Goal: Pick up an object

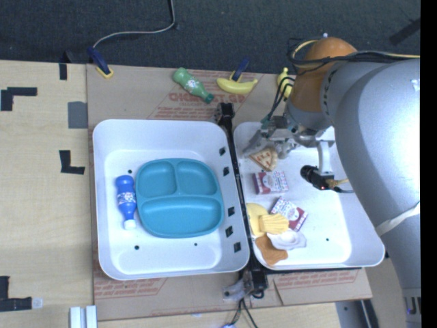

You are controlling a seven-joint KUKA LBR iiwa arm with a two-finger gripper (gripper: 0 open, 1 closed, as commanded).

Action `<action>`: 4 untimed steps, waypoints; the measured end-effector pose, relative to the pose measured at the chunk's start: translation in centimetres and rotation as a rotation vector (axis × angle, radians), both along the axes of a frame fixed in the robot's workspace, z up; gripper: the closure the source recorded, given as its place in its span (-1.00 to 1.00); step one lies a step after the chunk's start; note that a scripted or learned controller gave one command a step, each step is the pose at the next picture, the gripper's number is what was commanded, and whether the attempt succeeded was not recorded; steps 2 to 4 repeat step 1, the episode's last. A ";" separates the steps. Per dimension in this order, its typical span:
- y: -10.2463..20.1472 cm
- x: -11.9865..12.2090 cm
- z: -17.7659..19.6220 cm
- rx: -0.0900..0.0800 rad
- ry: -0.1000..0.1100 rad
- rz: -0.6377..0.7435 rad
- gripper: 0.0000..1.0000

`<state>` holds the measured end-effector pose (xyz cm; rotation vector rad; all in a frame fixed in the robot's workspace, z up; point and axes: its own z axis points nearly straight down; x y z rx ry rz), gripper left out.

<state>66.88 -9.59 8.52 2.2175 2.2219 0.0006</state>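
The claw [270, 142] hangs low over the far corner of the right bin [355, 244], just above a small tan, toast-like piece [264, 159]. I cannot tell whether it touches the piece or how wide it stands, because the wrist hides that part. It seems placed there to take this piece, the nearest thing below it.

Just beside lie a red-and-white packet [271, 182] and a second packet [289, 214]. Nearer the front a yellow item [256, 217] and some pale pieces sit in a heap, which would be harder to grasp.

The left bin [109, 251] holds a blue divided tray [179, 198] with a blue bottle [125, 201] beside it. On the surface [41, 183] behind the bins rest a green bottle [192, 85] and a banana [236, 85], out of the working area.
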 end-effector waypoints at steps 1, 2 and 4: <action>-0.1 -0.2 0.9 -0.003 0.009 0.001 1.00; -0.1 -0.2 0.9 -0.003 0.009 0.001 1.00; -0.1 -0.2 0.9 -0.003 0.009 0.001 1.00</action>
